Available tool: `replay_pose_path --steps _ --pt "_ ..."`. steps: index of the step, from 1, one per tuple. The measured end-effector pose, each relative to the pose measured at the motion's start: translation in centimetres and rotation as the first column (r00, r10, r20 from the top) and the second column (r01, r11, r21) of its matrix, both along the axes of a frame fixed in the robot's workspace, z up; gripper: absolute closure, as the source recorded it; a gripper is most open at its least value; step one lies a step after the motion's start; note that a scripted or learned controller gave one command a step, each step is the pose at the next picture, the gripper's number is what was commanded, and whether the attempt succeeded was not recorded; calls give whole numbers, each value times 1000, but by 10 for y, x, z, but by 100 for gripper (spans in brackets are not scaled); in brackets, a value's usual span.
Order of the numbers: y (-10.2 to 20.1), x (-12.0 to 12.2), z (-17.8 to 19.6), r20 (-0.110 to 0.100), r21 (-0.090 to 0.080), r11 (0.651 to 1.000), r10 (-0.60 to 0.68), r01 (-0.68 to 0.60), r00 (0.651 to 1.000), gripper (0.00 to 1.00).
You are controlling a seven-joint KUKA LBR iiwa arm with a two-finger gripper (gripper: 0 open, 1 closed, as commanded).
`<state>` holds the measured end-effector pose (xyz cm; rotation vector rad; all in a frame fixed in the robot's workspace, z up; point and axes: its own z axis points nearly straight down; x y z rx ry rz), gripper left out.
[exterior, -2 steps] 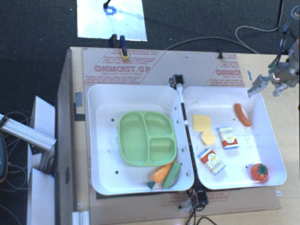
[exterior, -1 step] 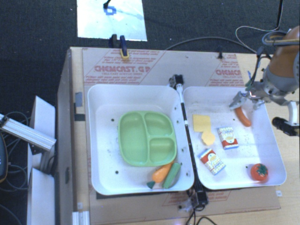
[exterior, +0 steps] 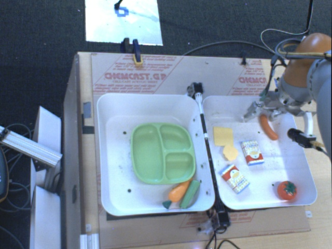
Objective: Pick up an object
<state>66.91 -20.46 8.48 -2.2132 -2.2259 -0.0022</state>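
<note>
A: Where the left bin (exterior: pixel 111 139) fills the middle left of the frame, what lies in it?

B: A green tray (exterior: pixel 162 153) with three wells, flat on the floor. At its lower right edge sit a carrot (exterior: pixel 178 192) and a green pod (exterior: pixel 190 193), side by side, touching each other, close to the bin's right wall.

A: And past the divider?

B: The right bin (exterior: pixel 306 191). Nearest the divider, a yellow square (exterior: pixel 223 136), with a smaller yellow wedge (exterior: pixel 230 152) just below it. Lower still, a small carton (exterior: pixel 235 178) lies tilted; a second carton (exterior: pixel 251 152) sits just right of the wedge. A tomato (exterior: pixel 286 190) rests in the lower right corner, well apart from the rest.

A: The sausage?

B: The sausage (exterior: pixel 268 126) is in the upper part of that bin, lying at a slant.

A: And the claw?

B: The gripper (exterior: pixel 268 110) is at the upper right of the frame, right above the sausage's upper end. Its fingers look spread to either side; the sausage is not between them.
</note>
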Motion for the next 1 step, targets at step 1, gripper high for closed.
replay_pose_path --steps 1 --pt "-1 1 12 7 -4 1000 4 -4 1000 100"
